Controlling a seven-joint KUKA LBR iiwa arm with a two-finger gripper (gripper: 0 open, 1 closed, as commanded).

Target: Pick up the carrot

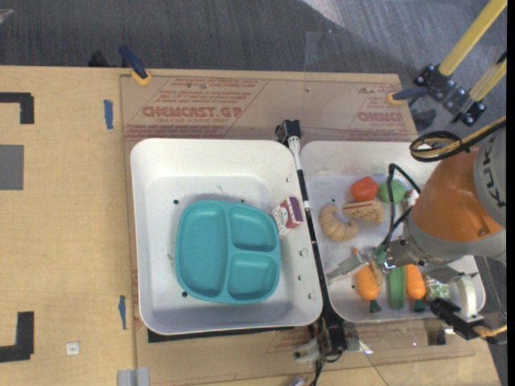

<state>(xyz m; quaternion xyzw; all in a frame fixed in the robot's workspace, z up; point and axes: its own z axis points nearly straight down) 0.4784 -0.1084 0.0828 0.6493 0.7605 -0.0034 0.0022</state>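
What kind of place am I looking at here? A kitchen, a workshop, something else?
Most likely a robotics test bench, not a kitchen. A grey robot arm with an orange band reaches over two shallow white plastic bins; one holds small toy foods, the other a teal divided plastic tray.

- Left bin (pixel 153 215): smooth white plastic with a faint sheen.
- Divided tray (pixel 228 249): smooth teal plastic, semi-matt.
- Bench board (pixel 56 240): matt pale wood or fibreboard; the printed sheet (pixel 201 107) beneath the bins looks like brown cardboard.
- Carrot (pixel 368 284): smooth orange toy plastic, slightly glossy.
- Arm band (pixel 455 203): smooth orange casing with a soft sheen.
- Floor (pixel 201 14): dark grey, rough carpet-like texture.
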